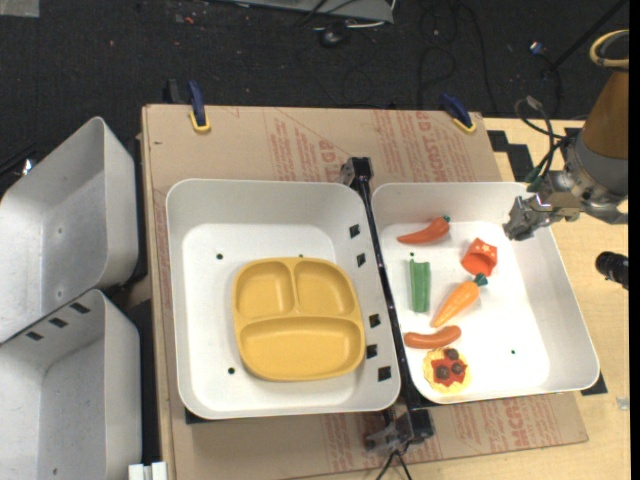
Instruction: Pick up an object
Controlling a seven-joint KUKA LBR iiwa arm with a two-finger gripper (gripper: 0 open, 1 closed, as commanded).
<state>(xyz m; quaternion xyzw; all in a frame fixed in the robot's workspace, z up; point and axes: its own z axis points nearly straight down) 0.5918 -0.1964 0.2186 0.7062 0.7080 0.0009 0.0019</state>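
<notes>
Camera view: cardboard-topped bench (pixel 300 133) on dark floor; jaws' state cannot be told.

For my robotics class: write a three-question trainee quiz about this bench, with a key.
1. True or false: the yellow divided plate lies in the left bin.
2. Which item lies nearest the gripper? A) green pod B) red pepper C) sausage
3. Fill in: the small pizza lies in the ____ bin.

Key: 1 true; 2 B; 3 right.
</notes>
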